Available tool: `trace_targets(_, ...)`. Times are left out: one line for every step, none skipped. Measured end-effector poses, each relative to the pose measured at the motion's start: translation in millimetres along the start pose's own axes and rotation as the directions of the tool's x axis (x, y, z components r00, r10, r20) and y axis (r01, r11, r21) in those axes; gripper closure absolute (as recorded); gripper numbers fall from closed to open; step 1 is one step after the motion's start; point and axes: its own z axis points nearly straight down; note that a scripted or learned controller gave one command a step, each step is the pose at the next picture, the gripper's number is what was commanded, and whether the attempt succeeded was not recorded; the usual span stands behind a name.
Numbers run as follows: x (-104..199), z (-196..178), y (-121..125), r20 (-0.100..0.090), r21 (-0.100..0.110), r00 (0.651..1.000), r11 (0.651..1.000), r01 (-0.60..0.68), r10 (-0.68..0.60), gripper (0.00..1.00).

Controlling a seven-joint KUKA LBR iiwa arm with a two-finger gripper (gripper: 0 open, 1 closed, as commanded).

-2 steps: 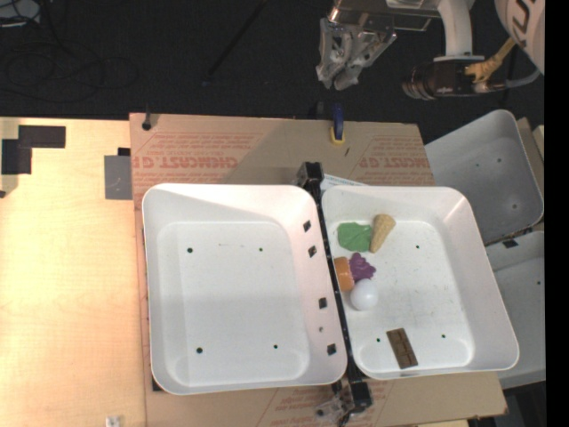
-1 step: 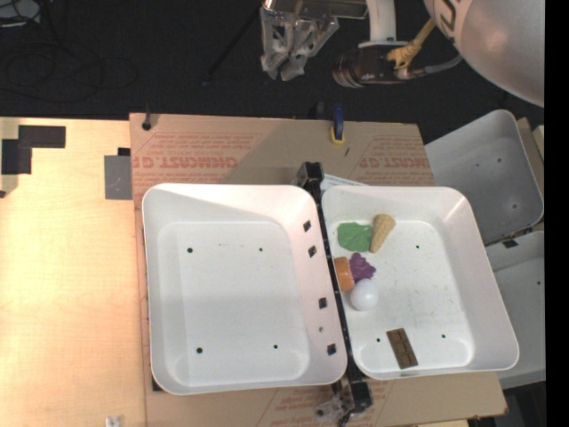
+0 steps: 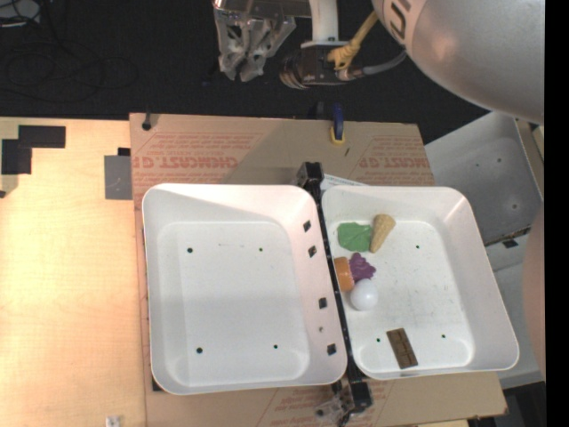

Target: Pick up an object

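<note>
My jaws hang beyond the far edge of both bins. Nearer than them sits the left bin; to its right the right bin holds clustered toys and a flat block.

Both bins are showing smooth, glossy white plastic. Beneath them, the board is looking like matt brown cardboard. At 9 o'clock, the bench is presenting pale, smooth wood.

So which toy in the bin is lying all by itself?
The flat brown block, near the right bin's front edge. The others huddle together.
</note>
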Motion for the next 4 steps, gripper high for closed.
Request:
trace_targets(-1.8, 53.5, 4.5, 0.004, 0.006, 1.000, 1.000, -0.004, 0.004, 1.00)
trace_targets(-76.3, -4.8, 4.8, 0.002, -0.006, 1.000, 1.000, -0.011, 0.011, 1.00)
trace_targets(-22.7, 0.1, 4.5, 0.000, 0.000, 1.000, 1.000, 0.000, 0.000, 1.00)
trace_targets(-2.9, 173.1, 3.2, 0.006, 0.016, 1.000, 1.000, -0.003, 0.003, 1.00)
